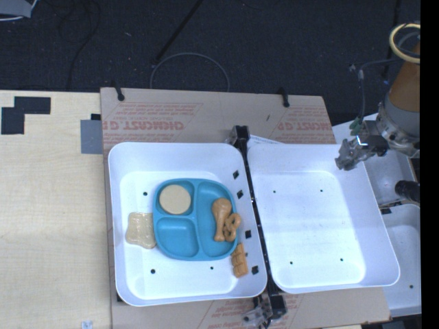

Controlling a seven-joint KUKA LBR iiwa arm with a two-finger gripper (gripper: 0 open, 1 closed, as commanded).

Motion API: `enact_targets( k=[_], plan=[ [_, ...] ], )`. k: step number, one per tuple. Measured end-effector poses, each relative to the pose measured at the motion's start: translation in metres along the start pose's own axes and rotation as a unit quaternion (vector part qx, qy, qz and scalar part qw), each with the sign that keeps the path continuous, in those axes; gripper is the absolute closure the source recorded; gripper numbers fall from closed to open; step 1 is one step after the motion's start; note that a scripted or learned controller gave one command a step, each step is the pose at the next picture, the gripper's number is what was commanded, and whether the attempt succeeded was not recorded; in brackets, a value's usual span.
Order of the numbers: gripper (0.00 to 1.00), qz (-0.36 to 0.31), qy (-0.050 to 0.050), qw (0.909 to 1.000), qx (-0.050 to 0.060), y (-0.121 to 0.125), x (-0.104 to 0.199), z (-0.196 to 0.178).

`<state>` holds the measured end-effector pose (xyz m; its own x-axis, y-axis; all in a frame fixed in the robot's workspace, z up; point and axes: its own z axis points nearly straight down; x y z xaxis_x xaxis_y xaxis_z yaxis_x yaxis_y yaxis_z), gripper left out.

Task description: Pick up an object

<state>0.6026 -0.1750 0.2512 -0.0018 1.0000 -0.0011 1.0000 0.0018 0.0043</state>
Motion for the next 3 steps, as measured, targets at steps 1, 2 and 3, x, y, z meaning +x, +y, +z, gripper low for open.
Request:
enact_targets(
  k=[1, 2, 3],
  plan=[
    [1.00, -0.001, 0.002, 1.0000, 0.004, -0.005, 0.048, 0.014],
    [1.00, 0.000, 0.001, 1.0000, 0.005, -0.018, 0.094, 0.023],
    [1.00, -0.001, 0.001, 1.0000, 0.005, -0.027, 0.136, 0.022]
  ],
)
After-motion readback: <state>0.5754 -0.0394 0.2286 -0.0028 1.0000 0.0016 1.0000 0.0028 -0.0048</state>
